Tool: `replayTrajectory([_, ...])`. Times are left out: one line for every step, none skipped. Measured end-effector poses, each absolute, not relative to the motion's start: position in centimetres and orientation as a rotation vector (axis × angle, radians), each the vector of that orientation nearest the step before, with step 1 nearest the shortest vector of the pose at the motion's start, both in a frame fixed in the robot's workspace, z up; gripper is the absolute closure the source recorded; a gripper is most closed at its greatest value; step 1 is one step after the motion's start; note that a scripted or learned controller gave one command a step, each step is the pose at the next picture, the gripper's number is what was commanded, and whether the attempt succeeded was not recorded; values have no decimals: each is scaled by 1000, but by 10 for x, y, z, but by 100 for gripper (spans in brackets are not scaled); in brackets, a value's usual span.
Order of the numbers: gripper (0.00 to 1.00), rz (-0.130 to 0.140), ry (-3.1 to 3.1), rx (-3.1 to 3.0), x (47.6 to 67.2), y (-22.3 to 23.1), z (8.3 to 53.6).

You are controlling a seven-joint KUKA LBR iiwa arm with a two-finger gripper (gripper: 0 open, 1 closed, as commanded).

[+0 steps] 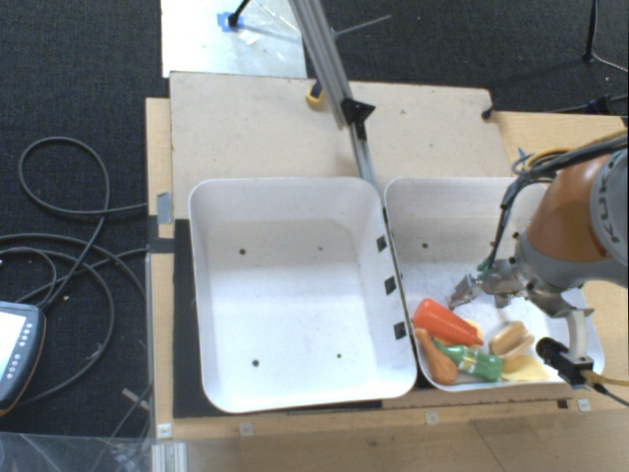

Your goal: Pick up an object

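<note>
My hand (470,289) hangs low in the right bin (432,214), fingers spread and empty, just above the orange toy carrot (447,321) in the near corner; I judge a straight drop astride it beats chasing the bread roll (510,338)

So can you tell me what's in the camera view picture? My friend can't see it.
A grey and orange robot arm reaches from the right, its gripper just above a pile of toy food in the right white bin: an orange carrot, a green piece and a bread roll. The left white bin sits beside it on a wooden bench.
</note>
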State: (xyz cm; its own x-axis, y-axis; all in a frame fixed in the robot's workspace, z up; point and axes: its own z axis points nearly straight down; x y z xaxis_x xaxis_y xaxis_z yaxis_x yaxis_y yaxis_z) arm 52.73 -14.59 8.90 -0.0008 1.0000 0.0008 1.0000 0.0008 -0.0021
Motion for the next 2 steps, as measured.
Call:
replayTrajectory([100, -3, -2223, -2222, 529, -147, 101])
replayTrajectory([100, -4, -2225, -2226, 528, -156, 149])
